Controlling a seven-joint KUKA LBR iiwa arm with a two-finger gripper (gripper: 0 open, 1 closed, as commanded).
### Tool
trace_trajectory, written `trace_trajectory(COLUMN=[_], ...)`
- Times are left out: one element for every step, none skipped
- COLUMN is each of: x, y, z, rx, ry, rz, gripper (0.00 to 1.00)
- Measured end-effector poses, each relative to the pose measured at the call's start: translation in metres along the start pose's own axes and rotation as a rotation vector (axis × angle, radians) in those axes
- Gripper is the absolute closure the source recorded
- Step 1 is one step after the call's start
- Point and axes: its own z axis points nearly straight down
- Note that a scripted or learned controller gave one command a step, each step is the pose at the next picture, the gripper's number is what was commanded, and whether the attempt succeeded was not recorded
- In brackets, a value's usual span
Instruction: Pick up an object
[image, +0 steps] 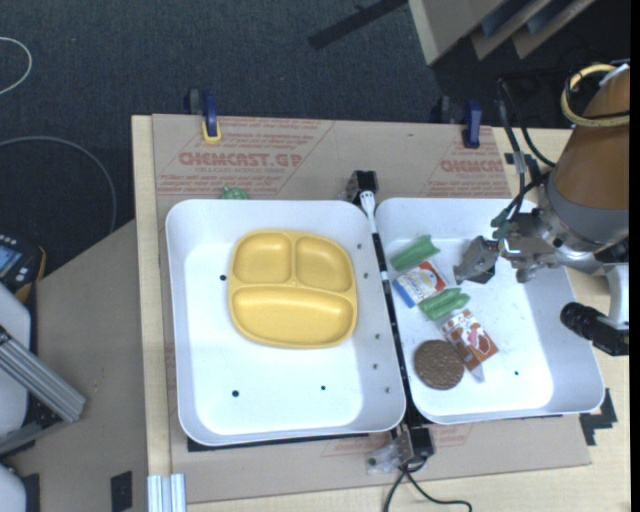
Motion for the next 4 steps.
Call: trace_trajectory(x=[-0.029,-0.023,-0.010,-0.017], y=[-0.003,0.037,-0.031,0.034], z=[0.151,0.160,0.160,0.159], rx=[0.001,-0.003,0.006,-0.004], ry=[0.001,-0.001,0.002,-0.002], rz=[0.003,-0.002,0.002,-0.002], gripper=[0.00,0.00,0.00,0.00])
